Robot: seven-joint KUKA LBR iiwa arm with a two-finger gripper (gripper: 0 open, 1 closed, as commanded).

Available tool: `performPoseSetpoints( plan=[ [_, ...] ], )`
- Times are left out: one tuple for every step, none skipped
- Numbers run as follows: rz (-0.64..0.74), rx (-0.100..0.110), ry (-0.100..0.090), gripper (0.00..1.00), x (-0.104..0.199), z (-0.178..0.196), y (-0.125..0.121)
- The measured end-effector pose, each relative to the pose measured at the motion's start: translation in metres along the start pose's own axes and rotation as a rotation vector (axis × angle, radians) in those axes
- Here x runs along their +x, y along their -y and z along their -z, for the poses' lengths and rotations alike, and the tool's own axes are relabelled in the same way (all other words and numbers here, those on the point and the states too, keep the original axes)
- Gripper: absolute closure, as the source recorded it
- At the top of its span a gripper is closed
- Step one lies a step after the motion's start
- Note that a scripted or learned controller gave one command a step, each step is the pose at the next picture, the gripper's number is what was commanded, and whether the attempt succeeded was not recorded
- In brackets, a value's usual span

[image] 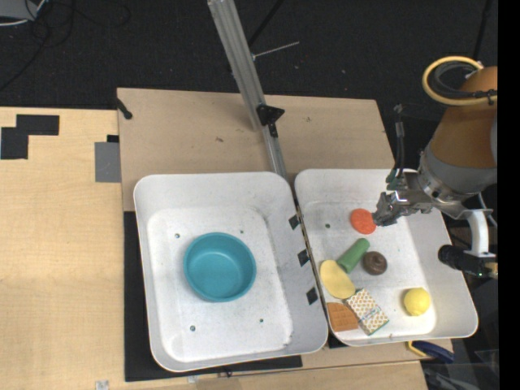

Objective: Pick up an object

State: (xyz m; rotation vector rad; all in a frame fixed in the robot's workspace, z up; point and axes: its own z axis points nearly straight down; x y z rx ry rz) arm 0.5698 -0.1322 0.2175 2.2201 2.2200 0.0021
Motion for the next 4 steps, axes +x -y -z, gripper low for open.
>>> performPoseSetpoints(
  plan=[
    [0.003,0.003,-0.001,1.0,0.046,-0.006,-0.009],
    [0.003,0.003,-0.001,1.0,0.09,-0.009,-0.018],
    [0.003,0.003,-0.001,1.0,0.136,-0.01,-0.026],
    [0.003,0.001,-0.001,1.0,0.185,0.012,-0.035]
  ],
)
